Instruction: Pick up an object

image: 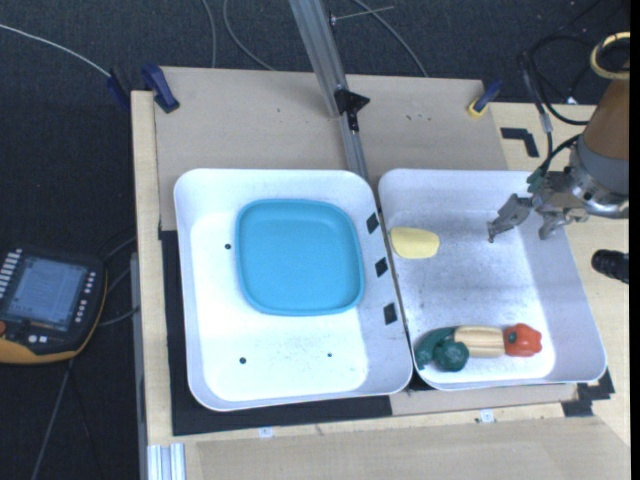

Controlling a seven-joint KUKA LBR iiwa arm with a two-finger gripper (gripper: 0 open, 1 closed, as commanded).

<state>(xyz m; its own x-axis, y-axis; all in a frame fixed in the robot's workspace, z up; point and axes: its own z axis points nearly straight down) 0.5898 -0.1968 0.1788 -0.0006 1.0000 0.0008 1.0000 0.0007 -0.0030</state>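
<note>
My gripper (521, 224) hangs over the upper right part of the right bin (470, 278), its two fingers spread apart with nothing between them. A pale yellow lump (414, 243) lies near that bin's left wall, well to the left of the gripper. Along the bin's front edge sit a dark green object (442, 351), a tan stick-like piece (480, 341) and a red object (522, 340) in a row, below the gripper.
The left bin (210, 268) holds a blue square plate (299, 256). A slanted metal bar (322, 48) runs down between the bins. A handheld pendant (45, 303) lies off the bench at far left.
</note>
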